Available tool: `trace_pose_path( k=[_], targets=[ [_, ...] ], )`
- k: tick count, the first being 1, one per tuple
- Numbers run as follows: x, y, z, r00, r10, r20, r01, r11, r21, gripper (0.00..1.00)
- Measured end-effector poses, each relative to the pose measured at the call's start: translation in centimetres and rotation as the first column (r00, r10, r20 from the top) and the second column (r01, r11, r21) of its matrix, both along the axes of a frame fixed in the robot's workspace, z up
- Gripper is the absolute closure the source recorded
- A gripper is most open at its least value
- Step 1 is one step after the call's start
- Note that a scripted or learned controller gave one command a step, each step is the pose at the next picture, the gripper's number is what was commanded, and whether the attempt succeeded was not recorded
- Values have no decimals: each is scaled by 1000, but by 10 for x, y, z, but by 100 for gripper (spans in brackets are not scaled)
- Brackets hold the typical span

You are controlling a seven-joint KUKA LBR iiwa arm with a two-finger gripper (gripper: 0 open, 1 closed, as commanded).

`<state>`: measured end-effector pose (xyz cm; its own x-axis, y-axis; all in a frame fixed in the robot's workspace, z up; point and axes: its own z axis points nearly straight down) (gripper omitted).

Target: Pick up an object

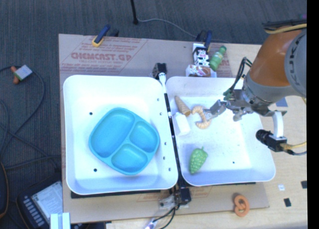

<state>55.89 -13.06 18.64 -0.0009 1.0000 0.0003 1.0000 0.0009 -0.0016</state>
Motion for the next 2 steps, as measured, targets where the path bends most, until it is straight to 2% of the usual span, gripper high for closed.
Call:
trace_pose_path(
  k=[1,2],
  targets=[
    [-39,15,-85,1000,-1,-2,1,1000,1,0],
    [-71,28,-98,1000,-2,18,2,1000,-6,0]
  ],
)
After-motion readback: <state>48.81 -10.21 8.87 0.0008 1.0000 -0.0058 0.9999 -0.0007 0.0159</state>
